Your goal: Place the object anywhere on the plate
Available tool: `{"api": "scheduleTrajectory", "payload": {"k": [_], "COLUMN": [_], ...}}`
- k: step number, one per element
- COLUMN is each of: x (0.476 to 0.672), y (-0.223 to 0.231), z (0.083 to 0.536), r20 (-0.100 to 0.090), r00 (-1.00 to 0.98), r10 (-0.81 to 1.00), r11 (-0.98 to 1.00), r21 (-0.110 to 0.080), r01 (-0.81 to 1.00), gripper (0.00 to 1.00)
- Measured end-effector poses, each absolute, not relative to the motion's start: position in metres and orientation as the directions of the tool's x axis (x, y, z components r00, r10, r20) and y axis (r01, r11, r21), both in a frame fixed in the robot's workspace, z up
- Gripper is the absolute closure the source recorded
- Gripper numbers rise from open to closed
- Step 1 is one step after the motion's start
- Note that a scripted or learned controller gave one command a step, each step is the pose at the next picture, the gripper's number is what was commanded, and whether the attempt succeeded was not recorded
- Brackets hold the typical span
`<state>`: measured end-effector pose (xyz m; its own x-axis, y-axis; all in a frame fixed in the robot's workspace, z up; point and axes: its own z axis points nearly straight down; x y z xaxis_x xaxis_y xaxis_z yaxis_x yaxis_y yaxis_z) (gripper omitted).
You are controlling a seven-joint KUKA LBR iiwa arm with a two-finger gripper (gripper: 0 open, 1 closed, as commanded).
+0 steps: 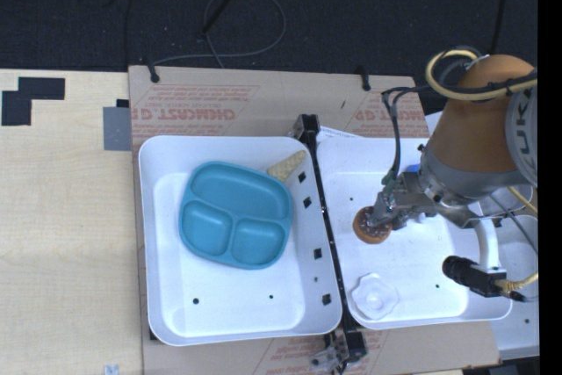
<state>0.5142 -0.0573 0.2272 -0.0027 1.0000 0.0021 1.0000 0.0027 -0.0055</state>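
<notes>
1. Nearest, a small clear cup (pixel 373 296) sits in the front corner of the right bin (pixel 413 268). It looks thin, shiny and see-through.
2. Both bins are smooth, white and shallow, with round corners. A thin black bar (pixel 316 206) runs between them.
3. A bit farther back in the right bin is a brown ring (pixel 369 230). It is small and round, with a dark middle. It lies on the white floor of this bin, not on the plate.
4. The gripper (pixel 385 213) is right at the brown ring, touching or just above its far edge. I cannot tell if the gripper is open or closed, or if it has hold of the ring.
5. The arm (pixel 479 136) is fat and round, grey below and orange on top.
6. The plate (pixel 235 215) lies in the left bin (pixel 228 303). It is blue and smooth, with soft corners and three dips.
7. A flat tan piece (pixel 287 164) with a bumpy look touches the plate's far right edge.
8. Brown cardboard (pixel 228 105) with red letters lies under the bins, on a pale wood bench (pixel 61 215).
9. Farthest back is a dark, rough floor (pixel 351 4) with thin cables.
</notes>
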Motion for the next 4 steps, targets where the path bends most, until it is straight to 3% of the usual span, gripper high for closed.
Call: {"api": "scheduleTrajectory", "payload": {"k": [3,4], "x": [0.514,0.514], "y": [0.098,0.097], "z": [0.241,0.241], "r20": [0.001,0.000], "r00": [-0.005,-0.002], "r10": [1.000,1.000], "r11": [0.005,0.002], "r21": [-0.004,-0.005], "r01": [1.000,1.000], "gripper": [1.00,0.00]}}
